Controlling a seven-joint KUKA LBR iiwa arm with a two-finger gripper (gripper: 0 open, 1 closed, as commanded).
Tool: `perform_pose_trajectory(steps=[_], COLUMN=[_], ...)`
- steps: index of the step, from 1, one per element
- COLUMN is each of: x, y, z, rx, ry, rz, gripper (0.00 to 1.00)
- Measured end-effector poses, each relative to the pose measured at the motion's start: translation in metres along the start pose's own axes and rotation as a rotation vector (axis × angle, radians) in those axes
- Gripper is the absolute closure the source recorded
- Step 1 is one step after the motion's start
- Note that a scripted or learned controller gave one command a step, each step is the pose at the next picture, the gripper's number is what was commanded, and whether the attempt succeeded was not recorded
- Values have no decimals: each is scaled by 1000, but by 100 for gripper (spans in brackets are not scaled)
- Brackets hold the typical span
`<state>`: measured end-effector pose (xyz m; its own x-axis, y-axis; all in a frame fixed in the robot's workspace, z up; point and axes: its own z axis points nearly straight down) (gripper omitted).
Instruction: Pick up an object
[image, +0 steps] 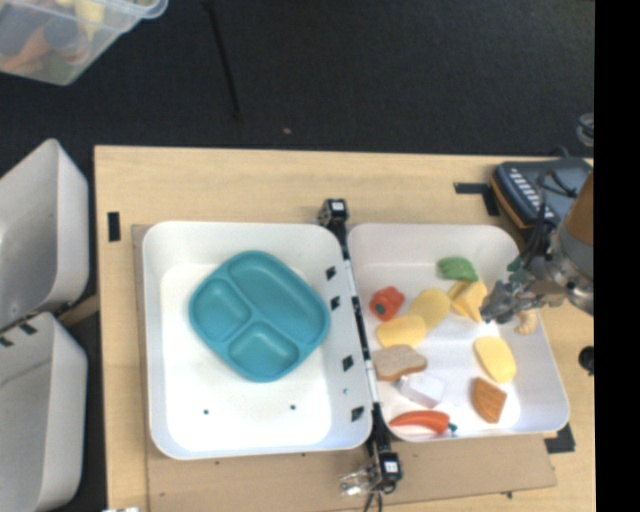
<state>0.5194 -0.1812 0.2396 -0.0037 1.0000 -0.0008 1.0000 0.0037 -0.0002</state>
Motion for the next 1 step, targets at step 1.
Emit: perform_pose_trajectory(steps=[1], x=[46], y=[-8], z=[-7], rx=[2], ry=[2], rz=[-3], gripper=[100])
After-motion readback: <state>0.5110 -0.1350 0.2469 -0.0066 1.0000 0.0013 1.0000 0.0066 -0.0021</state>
